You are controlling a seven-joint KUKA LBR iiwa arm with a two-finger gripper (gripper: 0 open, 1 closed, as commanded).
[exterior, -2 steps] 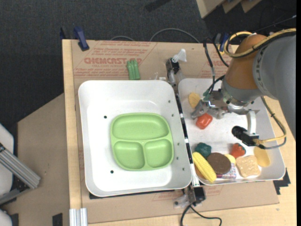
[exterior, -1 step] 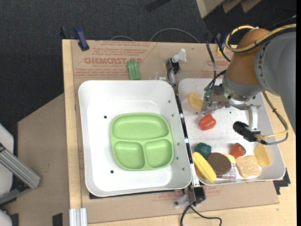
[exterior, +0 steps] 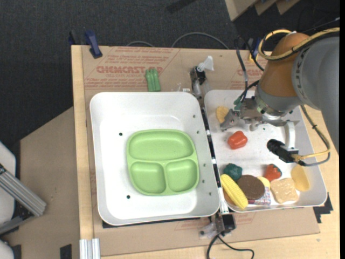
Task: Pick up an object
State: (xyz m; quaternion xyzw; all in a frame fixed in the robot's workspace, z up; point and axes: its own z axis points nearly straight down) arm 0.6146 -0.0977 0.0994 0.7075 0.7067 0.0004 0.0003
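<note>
Over the far end of the right-hand shallow white bin (exterior: 252, 156), close to the wall it shares with its neighbour: the two-finger gripper (exterior: 235, 122), set low. Released or clenched, cannot tell from this slant; no object is seen in its grasp.

Just nearer the camera than the gripper lies a red-orange rounded toy vegetable (exterior: 237, 140), alone on bare floor. Likely target. A small yellow lump (exterior: 222, 113) sits just beside the gripper, against the bin wall.

Risks, as judged:
- The rounded toy looks smooth, so an off-centre close could squirt it sideways or roll it away.
- The yellow lump is close enough to be nudged or pinched by mistake.
- The bin wall is near, so a descent drifting that way could strike it.

Further out, the near end is crowded: yellow toy corn cob (exterior: 234, 191), brown round disc (exterior: 251, 187) and beige bread-like block (exterior: 284, 190) are touching or nearly so. A grab there could catch two things or slip between them.

The left white bin (exterior: 108, 144) holds a green divided plate (exterior: 161, 161), which lies flat and offers a poor grip.
</note>
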